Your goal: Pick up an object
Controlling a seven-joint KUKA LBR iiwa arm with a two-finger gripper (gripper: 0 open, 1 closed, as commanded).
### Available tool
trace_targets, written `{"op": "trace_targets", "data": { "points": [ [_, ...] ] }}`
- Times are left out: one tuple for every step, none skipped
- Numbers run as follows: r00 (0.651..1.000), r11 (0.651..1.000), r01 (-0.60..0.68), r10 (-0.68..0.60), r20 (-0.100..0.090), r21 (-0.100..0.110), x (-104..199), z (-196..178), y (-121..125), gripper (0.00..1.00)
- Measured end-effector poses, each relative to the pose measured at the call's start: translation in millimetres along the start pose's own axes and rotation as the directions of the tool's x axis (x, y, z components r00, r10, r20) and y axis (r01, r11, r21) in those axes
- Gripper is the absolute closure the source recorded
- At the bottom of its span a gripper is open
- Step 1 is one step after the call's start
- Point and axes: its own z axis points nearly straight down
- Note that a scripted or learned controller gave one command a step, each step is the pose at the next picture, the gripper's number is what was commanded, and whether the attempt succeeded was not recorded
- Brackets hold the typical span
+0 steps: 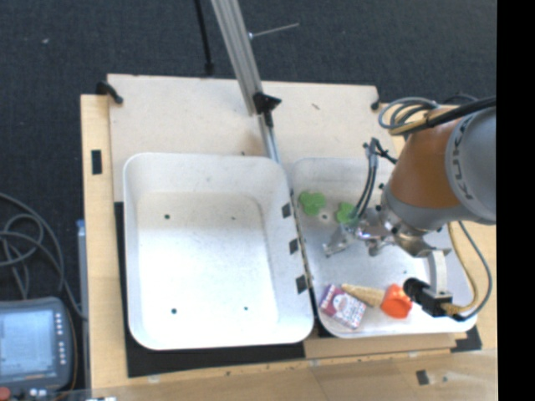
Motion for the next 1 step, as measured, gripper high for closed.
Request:
{"op": "trace_targets", "data": {
  "points": [
    [1.0,1.0,0.0,0.0,0.001,-0.003,-1.5,47.9,0.0,0.0]
  ]
}}
